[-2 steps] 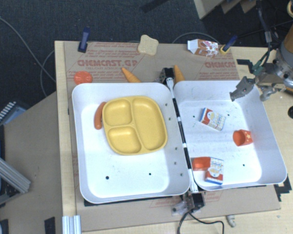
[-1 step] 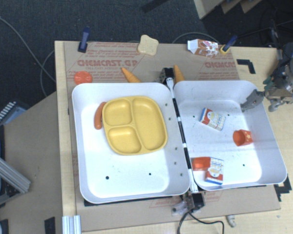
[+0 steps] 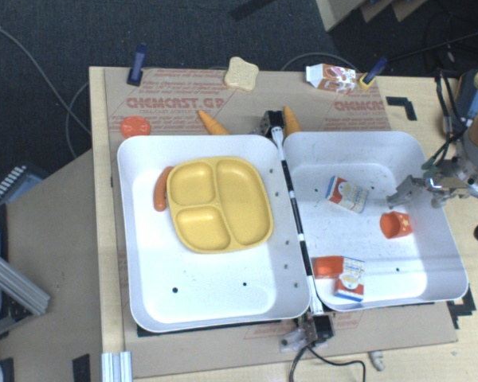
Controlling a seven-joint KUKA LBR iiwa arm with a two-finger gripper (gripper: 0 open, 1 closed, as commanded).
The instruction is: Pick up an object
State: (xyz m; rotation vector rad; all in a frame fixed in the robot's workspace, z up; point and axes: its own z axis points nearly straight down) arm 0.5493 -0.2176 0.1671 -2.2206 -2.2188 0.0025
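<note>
Nearest the camera, cables are trailing off the bench edge below the seam btwn the 2 bins. In the right bin (image 3: 430, 289), at its near-left corner, a small carton (image 3: 351, 280) w/ red, white & blue print is lying flat, an orange-red block (image 3: 327, 267) touching its far-left side; carton lettering is too small to read. Further in, an orange cup (image 3: 396, 224) is sitting on the bin floor toward the right. Another small carton (image 3: 348, 194), white w/ red & blue, is lying tilted near the bin's middle; text not legible.

The gripper (image 3: 404, 191) is hanging over the right bin, reaching in from the right, just beyond the orange cup. Its claw is showing nothing btwn the fingers; can't tell whether wide or narrow.

In the left bin (image 3: 143, 293), a yellow 3-compartment plate (image 3: 220, 204) is sitting far-centre, a red sausage (image 3: 160, 189) lying just beside its left rim.

Beyond the bins, brown board is reading "CHEMCAST GP" in red, on the left & again on the right. On it: an orange disc (image 3: 134, 126), a carrot (image 3: 213, 123), a blue clip (image 3: 136, 64), a bread slice (image 3: 240, 73) & a red-white milk carton (image 3: 331, 77).
</note>
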